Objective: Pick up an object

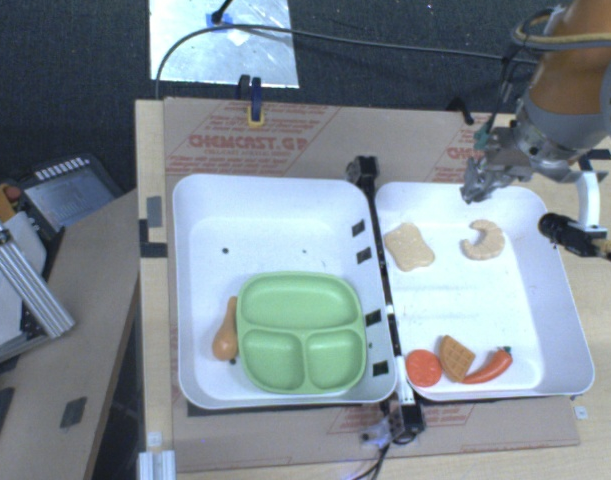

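Observation:
My gripper [475, 192] hangs over the back edge of the right bin [545, 298], above and just behind a tan crescent-shaped piece [483, 240]. Nothing shows between its fingers. A tan bread-slice shape [409, 247] lies at the bin's back left. Along the front edge sit a red-orange round slice [423, 367], a small brown waffle-like piece [456, 356] and a red chili pepper [488, 367].
The left bin [200, 218] holds a green three-part plate [300, 330] with an orange-brown drumstick-shaped piece [226, 332] at its left side. A black clip [363, 171] sits where the two bins meet at the back. The bench's cardboard sheet [285, 138] lies beneath.

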You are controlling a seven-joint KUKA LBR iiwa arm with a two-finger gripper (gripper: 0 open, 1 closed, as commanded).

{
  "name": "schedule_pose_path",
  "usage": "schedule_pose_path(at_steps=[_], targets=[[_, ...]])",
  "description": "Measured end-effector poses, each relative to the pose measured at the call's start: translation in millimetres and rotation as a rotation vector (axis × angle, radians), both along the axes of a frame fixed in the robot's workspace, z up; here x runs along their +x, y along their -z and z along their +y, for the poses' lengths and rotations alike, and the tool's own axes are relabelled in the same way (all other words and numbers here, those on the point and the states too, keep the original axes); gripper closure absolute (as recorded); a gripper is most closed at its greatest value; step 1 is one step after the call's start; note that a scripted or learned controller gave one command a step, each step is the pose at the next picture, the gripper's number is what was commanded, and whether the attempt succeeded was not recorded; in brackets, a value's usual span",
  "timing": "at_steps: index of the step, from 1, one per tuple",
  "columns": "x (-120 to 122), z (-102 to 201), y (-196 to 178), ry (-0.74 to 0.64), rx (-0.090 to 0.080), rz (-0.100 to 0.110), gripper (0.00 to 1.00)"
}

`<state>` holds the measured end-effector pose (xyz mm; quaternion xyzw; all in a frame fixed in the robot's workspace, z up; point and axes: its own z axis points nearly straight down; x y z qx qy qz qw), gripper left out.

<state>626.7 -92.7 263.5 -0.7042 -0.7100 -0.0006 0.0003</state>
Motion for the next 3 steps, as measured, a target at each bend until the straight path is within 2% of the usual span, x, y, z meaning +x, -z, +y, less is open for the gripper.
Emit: schedule_pose_path(at_steps=[1, 3], targets=[[-6.6, 60.0, 15.4, -0.001, 0.001, 0.000, 1.00], [-23.1, 168.4, 12.6, -0.002, 0.001, -0.001, 1.00]])
